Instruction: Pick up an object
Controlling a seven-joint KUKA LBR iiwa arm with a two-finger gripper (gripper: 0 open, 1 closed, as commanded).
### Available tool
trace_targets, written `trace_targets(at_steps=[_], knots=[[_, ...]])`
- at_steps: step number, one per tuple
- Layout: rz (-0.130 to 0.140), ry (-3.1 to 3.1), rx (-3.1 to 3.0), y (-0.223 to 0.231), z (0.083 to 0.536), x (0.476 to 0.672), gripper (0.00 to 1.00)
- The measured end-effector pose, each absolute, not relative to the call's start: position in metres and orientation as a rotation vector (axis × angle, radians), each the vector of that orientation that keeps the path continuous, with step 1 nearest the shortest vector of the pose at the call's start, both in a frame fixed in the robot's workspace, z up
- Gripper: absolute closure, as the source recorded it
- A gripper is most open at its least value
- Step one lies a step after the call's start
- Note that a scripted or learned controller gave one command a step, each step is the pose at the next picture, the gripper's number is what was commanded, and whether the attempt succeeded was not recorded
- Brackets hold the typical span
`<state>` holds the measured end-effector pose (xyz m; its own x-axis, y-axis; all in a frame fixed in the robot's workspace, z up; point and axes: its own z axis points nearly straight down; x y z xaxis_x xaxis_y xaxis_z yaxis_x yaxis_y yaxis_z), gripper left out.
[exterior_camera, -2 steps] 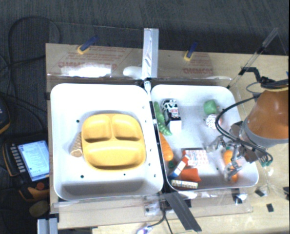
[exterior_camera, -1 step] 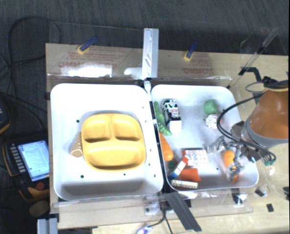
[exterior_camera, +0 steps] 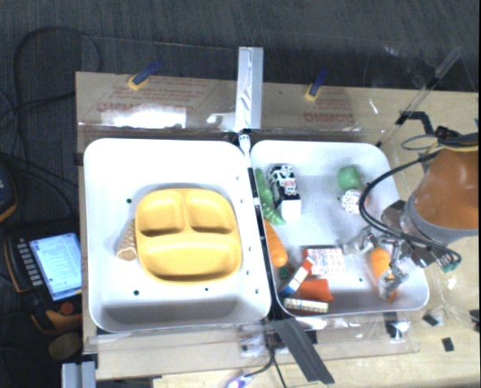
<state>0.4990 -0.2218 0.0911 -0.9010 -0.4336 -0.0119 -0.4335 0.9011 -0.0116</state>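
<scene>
2 bins on the bench; we are working in the right bin [exterior_camera: 369, 153]. Gripper [exterior_camera: 390, 272] is hovering at an orange object [exterior_camera: 378, 260] near the bin's right wall; whether it is gripping, we cannot tell. We are advising a centred, vertical descent before lifting.

Even overhead light; white bins [exterior_camera: 103, 217] glare slightly; soft shadows; image grainy, perhaps mildly blurred.

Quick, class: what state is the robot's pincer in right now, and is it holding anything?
Pincer: low in the right white plastic bin, beside a small orange object; open or shut, and any hold, cannot be told.
</scene>
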Motion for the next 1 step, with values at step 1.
trace_targets(at_steps=[1], knots=[[-0.008, 3.085, -0.512, -0.2239, 0.0909, 0.4976, 0.0]])
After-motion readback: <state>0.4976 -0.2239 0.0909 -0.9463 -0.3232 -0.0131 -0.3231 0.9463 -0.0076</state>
